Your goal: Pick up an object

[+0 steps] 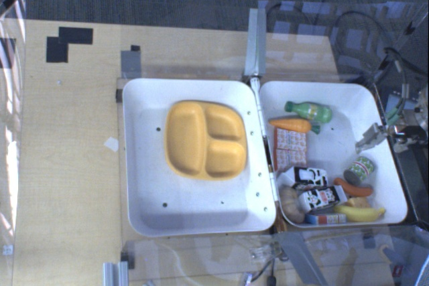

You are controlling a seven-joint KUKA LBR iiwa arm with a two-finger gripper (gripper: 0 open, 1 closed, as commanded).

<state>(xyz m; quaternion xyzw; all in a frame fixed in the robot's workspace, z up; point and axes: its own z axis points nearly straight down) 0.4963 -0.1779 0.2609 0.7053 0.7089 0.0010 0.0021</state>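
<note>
The right bin [348, 94] holds several small objects. A green bottle [308, 111] lies at the back, with an orange carrot [290, 124] just in front of it. A red patterned packet [291, 148] sits below them. Two black-and-white cartons [312, 177] [321, 198] lie toward the front. A small green-and-purple can [360, 170], a red sausage [354, 189], a yellow banana [360, 213] and a marker [326, 218] fill the front right corner. My gripper [375, 136] hangs at the bin's right edge, above and right of the can, with nothing visibly in it.
The left bin [144, 144] holds a yellow divided tray [204, 138]. A metal divider [254, 43] runs between the bins at the back. Cables and dark gear [395, 43] crowd the back right beyond the right bin.
</note>
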